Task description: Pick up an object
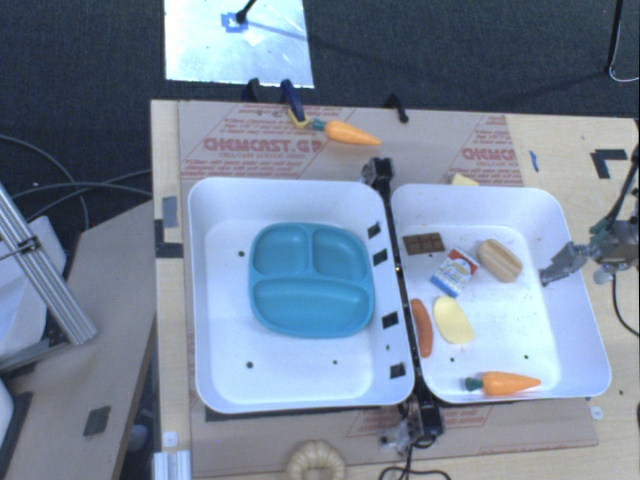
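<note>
Gripper (556,265) sits at the R rim of the right bin (580,313), grey, low over the bin's R wall, pointing left into the bin. How wide it's set: can't tell from this angle, too small and blurred. Nothing visibly held in it. The arm runs off toward the R edge of the view.

Nearest item to the gripper is a tan bread roll (499,259), just to its left on the bin floor, apart from it. Next to the roll, further left, is a small red/white/blue carton (455,271), tilted. Above the carton, near the bin's back-left corner, a brown chocolate bar (422,242) lies flat. Below the carton is a pale yellow oval piece (452,321), and just beside that, by the divider btwn bins, an orange-red sausage (422,328) lying lengthwise. At the front edge of the right bin is a carrot (505,381), green end pointing left, well apart from the gripper.

Left bin (225,358) holds a blue divided plate (310,278), approx centred, 3 compartments, all bare.

Outside the bins: a second carrot (345,133) on the printed board behind the left bin, next to a blue clip (292,98); a small yellow bit (463,179) just behind the right bin's back rim; a beige ring-shaped item (315,460) at the front edge of the bench.
</note>
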